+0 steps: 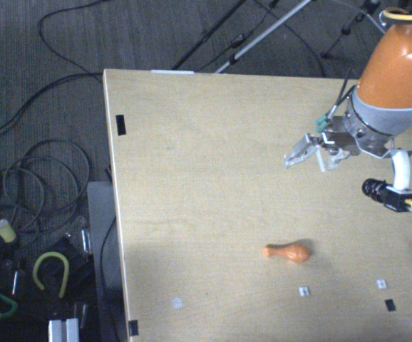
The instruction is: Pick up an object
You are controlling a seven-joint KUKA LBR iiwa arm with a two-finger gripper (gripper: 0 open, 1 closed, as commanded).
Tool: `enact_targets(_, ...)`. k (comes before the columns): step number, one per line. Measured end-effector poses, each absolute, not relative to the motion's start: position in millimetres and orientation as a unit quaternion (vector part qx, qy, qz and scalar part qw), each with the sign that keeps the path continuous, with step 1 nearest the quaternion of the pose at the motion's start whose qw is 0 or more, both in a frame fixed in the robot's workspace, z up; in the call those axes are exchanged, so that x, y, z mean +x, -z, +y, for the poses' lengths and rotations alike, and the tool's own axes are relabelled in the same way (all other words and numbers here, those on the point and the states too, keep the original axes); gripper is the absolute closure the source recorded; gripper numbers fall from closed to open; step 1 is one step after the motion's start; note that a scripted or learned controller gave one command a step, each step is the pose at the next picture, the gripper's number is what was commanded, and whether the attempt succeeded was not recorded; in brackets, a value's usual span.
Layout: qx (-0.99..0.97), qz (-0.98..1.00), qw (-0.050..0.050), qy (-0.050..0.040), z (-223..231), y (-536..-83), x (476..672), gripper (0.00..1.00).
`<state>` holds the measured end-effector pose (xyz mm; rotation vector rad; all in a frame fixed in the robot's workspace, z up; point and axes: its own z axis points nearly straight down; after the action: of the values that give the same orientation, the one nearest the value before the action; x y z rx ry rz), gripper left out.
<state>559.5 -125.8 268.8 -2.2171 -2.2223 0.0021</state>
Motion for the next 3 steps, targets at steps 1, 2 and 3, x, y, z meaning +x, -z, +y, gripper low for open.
enact_targets(1,-0.71,-0.704,0.0,-0.002,-172,-221,635.8,0.0)
enact_targets(2,-0.641,-0.767,0.0,-0.0015,-212,-135,668.0,0.0)
enact_targets(3,-0.515,-0.857,-0.001,-0.0008,-223,-112,668.7,0.0)
